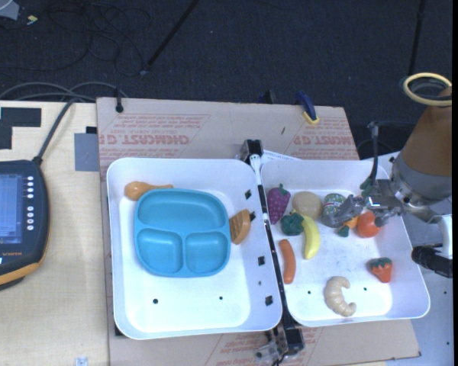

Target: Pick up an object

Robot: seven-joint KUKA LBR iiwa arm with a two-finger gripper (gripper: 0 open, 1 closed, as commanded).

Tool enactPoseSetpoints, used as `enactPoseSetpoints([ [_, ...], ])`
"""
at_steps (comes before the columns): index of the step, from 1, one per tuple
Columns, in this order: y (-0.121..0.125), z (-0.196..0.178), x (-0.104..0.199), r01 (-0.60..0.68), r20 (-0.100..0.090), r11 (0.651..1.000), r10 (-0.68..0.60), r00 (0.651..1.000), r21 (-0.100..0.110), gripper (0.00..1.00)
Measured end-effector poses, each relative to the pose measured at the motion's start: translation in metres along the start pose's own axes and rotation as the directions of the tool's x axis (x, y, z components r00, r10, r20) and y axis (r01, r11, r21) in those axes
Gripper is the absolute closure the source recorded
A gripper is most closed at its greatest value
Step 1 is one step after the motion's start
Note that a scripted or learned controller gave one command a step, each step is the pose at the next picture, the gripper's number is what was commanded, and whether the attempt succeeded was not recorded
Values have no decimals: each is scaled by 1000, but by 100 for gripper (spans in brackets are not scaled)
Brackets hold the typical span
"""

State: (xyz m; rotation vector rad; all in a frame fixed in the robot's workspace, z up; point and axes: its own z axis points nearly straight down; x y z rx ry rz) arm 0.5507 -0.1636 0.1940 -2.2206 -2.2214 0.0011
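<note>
Camera view puts your end effector (343, 213) low beside the tomato (367, 225) — its grip I cannot tell — so you're mid-reach, and closing squarely comes next.

The gripper (349, 210) covers part of a small round item (334, 203) (its kind unclear) beside the tomato (367, 225).

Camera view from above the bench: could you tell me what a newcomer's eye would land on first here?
Most striking is the blue divided plate lying in the left bin. Next comes the scatter of toy food in the right bin: a yellow banana, purple grapes and a croissant. The pincer reaches in from the right above them.
</note>
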Motion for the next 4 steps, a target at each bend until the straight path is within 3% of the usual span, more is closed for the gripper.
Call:
enactPoseSetpoints([
  [1, 0, -10, -1, 0, -1, 1000, 0, 1000, 1, 100],
  [2, -28, -119, 110, 9, -2, 1000, -9, 1000, -5, 100],
  [3, -74, -181, 137, 3, -2, 1000, -3, 1000, -3, 100],
  [4, -75, -118, 165, 2, -1, 1000, -2, 1000, 6, 100],
])
